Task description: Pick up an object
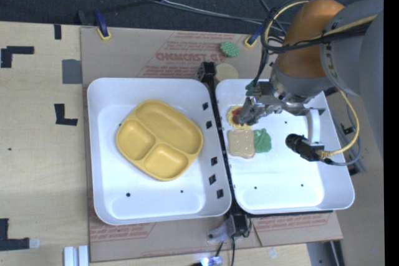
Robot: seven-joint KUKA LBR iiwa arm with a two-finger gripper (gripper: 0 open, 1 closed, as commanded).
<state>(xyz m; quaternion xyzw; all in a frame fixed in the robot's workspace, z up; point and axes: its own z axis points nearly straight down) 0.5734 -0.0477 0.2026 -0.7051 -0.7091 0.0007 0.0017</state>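
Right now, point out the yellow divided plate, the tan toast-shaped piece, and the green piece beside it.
yellow divided plate [159,139]: camera view, centre ridge.
tan toast-shaped piece [241,144]: camera view, middle of its top face.
green piece [262,141]: camera view, its middle.

Single fixed camera looking down at slant from above bench, taking in both white bins; arm entering from right, claw sitting right of centre.

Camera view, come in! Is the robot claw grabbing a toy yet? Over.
Gripper low in right bin, over small red-yellow toy; no grab confirmed. Tan toy and green toy just beside. Yellow tray in left bin.
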